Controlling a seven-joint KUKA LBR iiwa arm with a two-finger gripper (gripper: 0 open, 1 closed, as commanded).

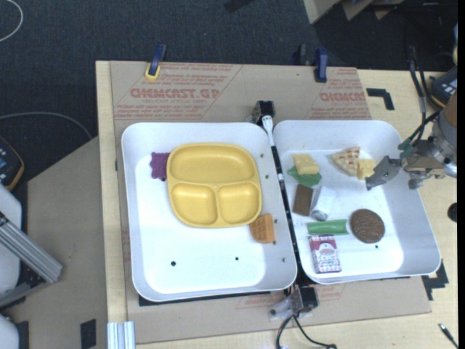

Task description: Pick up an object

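My gripper (397, 179) hangs over the right side of the right bin (414, 227), its fingers apart with nothing between them. One fingertip (375, 179) points left toward a pizza slice (352, 160) with a yellow piece beside it. Just below the gripper lies a round brown cookie (367, 225). Further left in the same bin are a yellow and green block (304, 167), a brown bar (304, 198), a green stick (326, 227) and a small red box (325, 254).
The left bin (145, 217) holds a yellow divided tray (214, 183), a purple piece (158, 165) at its left and an orange waffle piece (263, 228) at its lower right. Clamps and cables sit at the seam between the bins.
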